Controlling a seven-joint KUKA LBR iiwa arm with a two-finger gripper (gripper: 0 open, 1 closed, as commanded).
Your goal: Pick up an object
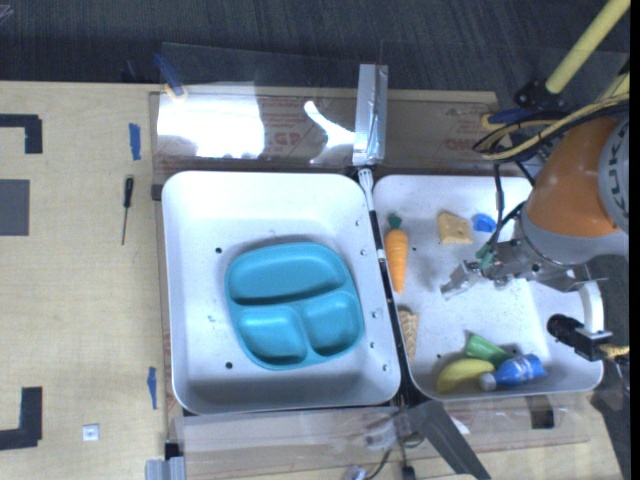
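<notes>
Currently the gripper [458, 282] hangs over the middle of the right bin [530, 353], fingers slightly parted with nothing between them. Carrot [397, 255] lies along that bin's left wall; yellow wedge [455, 229] near its far edge; banana [464, 373] and blue bottle [519, 370] at its near edge. Left bin [190, 368] carries a blue divided tray [294, 303].

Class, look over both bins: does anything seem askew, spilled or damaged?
Nothing stands out. The blue divided tray lies flat in the left bin; the carrot, banana and other small items lie loose in the right bin.
</notes>
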